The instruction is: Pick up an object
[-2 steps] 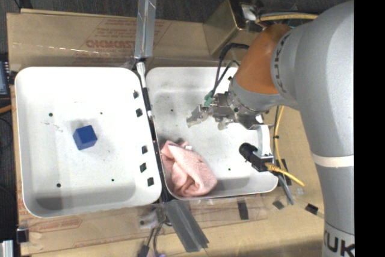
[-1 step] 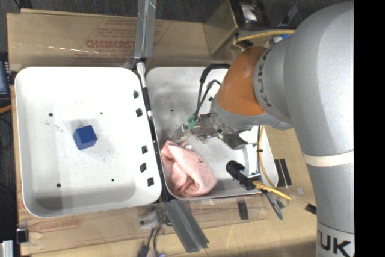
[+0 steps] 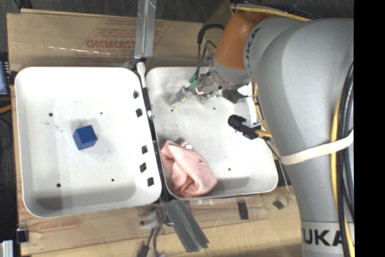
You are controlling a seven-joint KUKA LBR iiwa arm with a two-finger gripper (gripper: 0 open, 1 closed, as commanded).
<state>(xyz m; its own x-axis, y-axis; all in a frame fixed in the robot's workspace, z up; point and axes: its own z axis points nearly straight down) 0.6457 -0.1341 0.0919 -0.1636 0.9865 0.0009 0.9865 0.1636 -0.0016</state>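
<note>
Here, blue cube (image 3: 85, 136) in the left bin (image 3: 36, 84), pink cloth (image 3: 186, 168) bunched at the right bin's (image 3: 264, 180) near edge, gripper (image 3: 186, 91) low over that bin's far end, fingers' state impossible to tell.

Grey arm (orange band above wrist) reaching from right, end effector (image 3: 180, 94) lowered
</note>
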